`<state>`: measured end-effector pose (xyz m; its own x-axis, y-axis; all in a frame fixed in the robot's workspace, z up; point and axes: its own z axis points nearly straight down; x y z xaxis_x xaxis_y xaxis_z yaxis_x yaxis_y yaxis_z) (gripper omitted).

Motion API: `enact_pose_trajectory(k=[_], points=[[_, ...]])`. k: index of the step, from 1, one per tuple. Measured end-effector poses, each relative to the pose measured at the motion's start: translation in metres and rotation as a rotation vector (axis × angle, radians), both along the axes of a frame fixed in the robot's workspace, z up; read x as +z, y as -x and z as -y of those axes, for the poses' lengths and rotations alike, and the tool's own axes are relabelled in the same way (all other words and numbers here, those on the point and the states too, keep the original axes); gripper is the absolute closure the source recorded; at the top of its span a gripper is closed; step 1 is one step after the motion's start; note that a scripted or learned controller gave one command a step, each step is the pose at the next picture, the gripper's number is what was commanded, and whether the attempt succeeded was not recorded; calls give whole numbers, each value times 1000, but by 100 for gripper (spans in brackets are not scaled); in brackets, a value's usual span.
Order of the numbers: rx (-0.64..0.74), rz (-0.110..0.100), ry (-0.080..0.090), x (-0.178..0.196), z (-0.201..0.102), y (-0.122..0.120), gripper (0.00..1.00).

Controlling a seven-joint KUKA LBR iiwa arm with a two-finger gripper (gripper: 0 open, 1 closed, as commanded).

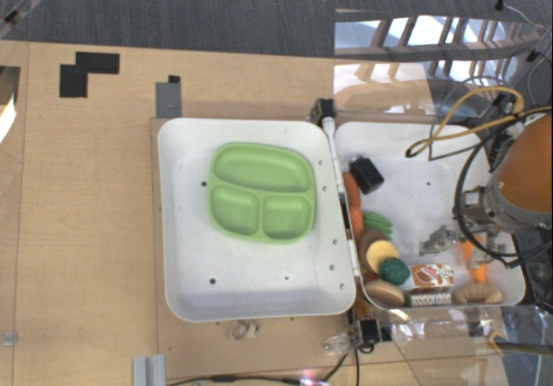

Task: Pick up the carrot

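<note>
The carrot (pixel 350 196) is a thin orange stick lying along the left wall of the right bin (pixel 406 155), just below a black block (pixel 366 174). My gripper (pixel 439 240) hangs low over the right half of that bin, well to the right of the carrot and apart from it. Above it the grey wrist carries its orange band (pixel 524 175). A small orange shape (pixel 474 260) shows just under the wrist; I cannot tell what it is.
The left bin (pixel 186 281) holds a green divided plate (pixel 262 191). Along the right bin's lower left and front lie a green piece (pixel 378 223), a yellow round (pixel 380 251), a dark green round (pixel 395 271), a printed packet (pixel 431 275) and a tan piece (pixel 478 294). Cables (pixel 449 129) loop over its far right.
</note>
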<state>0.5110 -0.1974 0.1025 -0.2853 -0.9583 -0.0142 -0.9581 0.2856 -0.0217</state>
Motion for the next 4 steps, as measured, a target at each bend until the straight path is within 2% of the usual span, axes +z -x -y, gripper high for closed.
enact_pose_trajectory(k=[1,2,3,4], points=[[-1,11,-1,12,-2,-4,100],[-2,10,-1,12,-2,-4,0],[259,11,3,-8,-3,11,0],[258,21,8,4,-2,8,100]])
